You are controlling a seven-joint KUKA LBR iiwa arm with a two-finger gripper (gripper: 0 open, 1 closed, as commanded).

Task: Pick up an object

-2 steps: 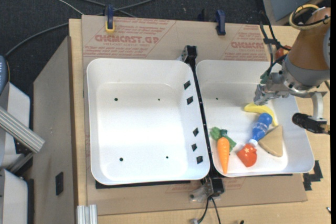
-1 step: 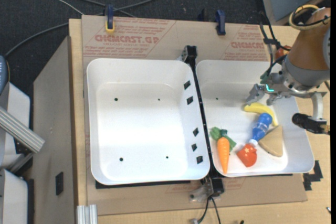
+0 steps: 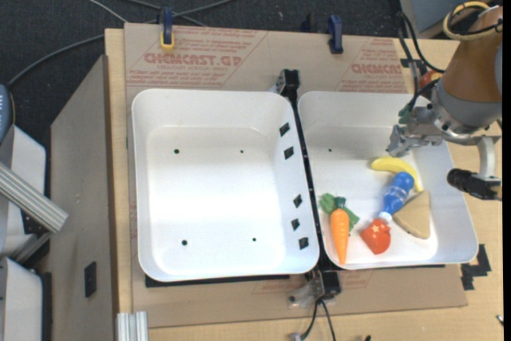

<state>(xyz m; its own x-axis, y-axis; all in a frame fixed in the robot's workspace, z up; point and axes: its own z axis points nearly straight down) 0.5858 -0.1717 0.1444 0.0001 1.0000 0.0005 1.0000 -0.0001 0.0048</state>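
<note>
Approach stage: gripper hovering just above banana in right bin, finger state cannot be told; next move, by judgement, descent onto banana.

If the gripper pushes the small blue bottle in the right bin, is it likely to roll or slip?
The blue bottle lies on its side and looks round, so it would probably roll. Its surface seems smooth, so fingers may slip. It lies against the banana and the wedge, which might block it or move with it.
</note>
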